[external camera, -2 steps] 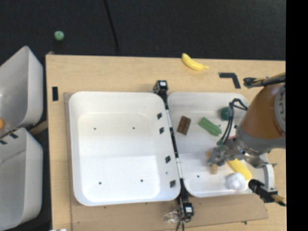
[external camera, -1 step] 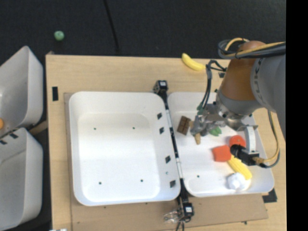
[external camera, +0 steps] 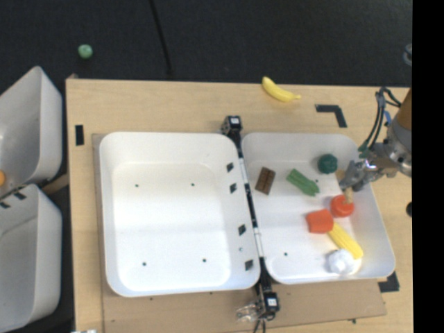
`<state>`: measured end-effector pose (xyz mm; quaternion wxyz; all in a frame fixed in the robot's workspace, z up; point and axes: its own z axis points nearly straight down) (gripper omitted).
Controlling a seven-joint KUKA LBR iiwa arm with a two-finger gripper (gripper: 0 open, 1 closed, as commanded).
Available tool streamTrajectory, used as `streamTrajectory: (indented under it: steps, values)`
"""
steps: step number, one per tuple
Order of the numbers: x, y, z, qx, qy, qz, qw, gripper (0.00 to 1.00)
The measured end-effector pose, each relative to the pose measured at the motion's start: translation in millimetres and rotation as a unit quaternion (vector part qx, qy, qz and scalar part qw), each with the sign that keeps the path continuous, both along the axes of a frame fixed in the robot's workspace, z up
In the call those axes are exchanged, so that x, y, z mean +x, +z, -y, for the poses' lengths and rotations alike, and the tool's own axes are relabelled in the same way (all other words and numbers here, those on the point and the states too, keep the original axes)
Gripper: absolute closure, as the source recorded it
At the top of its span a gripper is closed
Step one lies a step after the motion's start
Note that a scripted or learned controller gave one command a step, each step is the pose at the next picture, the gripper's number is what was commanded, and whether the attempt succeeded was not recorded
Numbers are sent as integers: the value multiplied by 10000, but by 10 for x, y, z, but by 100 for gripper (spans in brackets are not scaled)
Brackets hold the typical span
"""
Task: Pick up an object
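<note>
While hovering w/ pincer (external camera: pixel 354 175) (can't tell if open), it's needing to drop straight onto small round red toy (external camera: pixel 341 206).

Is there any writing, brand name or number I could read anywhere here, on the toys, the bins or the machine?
None can be read.
The brown block, the other toys and the right bin show no lettering.
The small black tags on the divider between the bins are too small to tell.
</note>
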<state>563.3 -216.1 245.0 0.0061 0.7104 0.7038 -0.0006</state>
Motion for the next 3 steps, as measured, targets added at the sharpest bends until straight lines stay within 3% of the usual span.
streamTrajectory:
  steps: [1,2,3]
  values:
    - [-259,-613,-352,52,45,-49,10000,100]
    - [-113,-1145,-1065,62,85,-38,9999,100]
    - [642,-386,-1619,42,93,38,9999,100]
